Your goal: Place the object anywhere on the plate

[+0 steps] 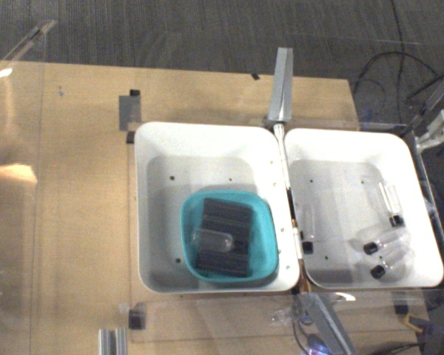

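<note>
A teal square plate (264, 231) sits in the front half of the left bin (157, 220). A black ribbed block (233, 214) lies on the plate and covers most of its middle. On top of the block, towards its front left, rests a clear tube (213, 239), lying roughly flat. In the right bin (333, 176) lie several clear tubes with black caps: one (390, 200) near the right wall, two (381, 244) (391, 263) at the front right, and one (306, 228) along the left wall.
A grey metal post (281, 87) stands behind the seam between the two bins. Small dark clamps (131, 109) (135, 317) sit on the wooden bench beside the left bin. Cables and a fixture (435, 128) crowd the right edge.
</note>
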Robot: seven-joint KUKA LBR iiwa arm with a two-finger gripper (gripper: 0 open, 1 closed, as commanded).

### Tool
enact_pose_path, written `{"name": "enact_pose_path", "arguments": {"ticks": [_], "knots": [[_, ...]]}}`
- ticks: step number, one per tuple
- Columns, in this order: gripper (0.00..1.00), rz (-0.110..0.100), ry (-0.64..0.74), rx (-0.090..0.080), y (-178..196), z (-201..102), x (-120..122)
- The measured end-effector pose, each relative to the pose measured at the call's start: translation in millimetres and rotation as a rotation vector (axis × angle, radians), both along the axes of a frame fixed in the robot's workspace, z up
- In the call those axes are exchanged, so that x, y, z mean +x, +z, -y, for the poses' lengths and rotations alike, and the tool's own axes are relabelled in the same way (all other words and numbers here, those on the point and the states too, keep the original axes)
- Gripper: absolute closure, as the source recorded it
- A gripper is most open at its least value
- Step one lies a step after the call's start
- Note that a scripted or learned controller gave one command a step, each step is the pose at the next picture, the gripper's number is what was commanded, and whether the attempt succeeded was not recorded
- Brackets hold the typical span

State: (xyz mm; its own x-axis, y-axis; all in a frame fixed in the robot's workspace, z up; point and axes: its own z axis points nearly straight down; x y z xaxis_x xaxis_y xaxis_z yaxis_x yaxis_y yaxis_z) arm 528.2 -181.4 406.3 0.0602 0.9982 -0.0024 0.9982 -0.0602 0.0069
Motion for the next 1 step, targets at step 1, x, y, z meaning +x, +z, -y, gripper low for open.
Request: {"name": "enact_pose_path", "arguments": {"ticks": [1], "knots": [[0.00,0.005,-0.110,-0.001,30.8,17.7,-39.4]]}}
